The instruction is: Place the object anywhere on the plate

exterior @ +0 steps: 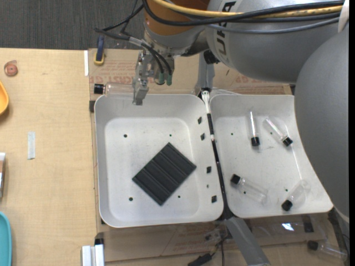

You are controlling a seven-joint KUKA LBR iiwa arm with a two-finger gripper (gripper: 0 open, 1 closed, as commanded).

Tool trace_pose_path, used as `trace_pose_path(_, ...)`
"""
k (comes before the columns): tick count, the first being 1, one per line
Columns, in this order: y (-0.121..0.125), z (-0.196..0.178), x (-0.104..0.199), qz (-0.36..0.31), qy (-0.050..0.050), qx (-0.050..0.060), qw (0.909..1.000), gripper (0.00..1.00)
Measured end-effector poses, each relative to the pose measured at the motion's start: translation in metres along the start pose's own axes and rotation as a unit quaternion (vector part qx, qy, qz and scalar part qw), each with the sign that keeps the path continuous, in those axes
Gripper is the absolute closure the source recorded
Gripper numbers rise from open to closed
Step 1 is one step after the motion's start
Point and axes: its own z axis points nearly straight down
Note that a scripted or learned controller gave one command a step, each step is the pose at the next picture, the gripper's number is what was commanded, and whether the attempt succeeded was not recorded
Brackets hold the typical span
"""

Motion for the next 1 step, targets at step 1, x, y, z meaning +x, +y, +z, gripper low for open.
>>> trace_pose_path(1,-0.0591,0.0096,0.0302,-0.155,0.000,0.000,0.9879,1.00)
